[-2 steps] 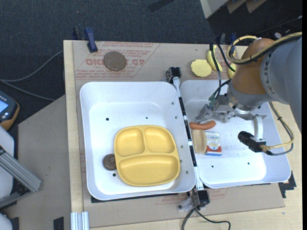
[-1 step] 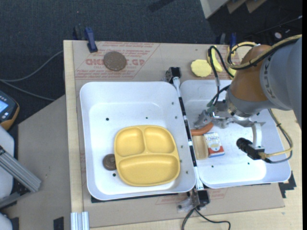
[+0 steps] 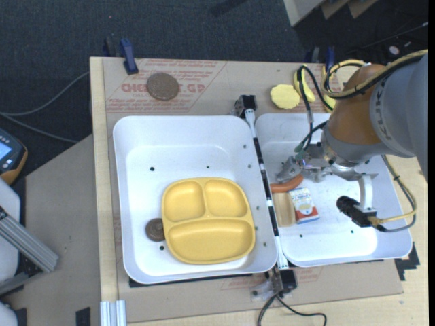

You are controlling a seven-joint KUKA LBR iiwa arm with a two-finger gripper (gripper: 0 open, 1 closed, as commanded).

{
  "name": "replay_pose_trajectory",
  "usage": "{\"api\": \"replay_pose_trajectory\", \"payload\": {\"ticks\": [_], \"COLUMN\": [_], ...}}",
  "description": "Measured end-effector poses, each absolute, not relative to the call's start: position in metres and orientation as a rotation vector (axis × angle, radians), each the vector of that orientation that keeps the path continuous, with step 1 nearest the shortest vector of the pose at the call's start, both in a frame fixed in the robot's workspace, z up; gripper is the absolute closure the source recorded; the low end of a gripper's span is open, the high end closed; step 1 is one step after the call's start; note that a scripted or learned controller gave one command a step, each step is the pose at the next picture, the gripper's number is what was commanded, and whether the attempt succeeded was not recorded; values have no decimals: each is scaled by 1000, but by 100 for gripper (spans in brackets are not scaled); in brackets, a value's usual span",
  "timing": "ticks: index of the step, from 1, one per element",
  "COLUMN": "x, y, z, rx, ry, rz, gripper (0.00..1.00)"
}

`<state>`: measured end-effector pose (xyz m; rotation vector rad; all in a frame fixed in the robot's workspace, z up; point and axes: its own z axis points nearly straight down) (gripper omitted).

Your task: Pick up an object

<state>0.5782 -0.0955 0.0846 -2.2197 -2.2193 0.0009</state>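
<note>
A pale wooden bench (image 3: 109,182) with faded red lettering printed along its far edge carries two shallow white plastic bins side by side, the left bin (image 3: 129,148) and the right bin (image 3: 326,250) touching along a dark seam down the middle. Directly on the bare board beyond the bins lie a round brown disc (image 3: 162,85) (sitting over the red lettering, above the left bin) and a flat yellow lumpy piece (image 3: 285,96) just beyond the right bin's far rim. A blue clamp (image 3: 127,54) grips the bench's far left edge.
</note>
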Motion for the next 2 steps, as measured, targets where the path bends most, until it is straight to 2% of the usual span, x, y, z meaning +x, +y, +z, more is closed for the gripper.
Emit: {"api": "replay_pose_trajectory", "payload": {"ticks": [1, 2], "x": [580, 576], "y": [-93, -97], "z": [96, 84], "rx": [-2222, -2220], "ry": [-2223, -2219], "rz": [-2, 3], "gripper": [0, 0]}}
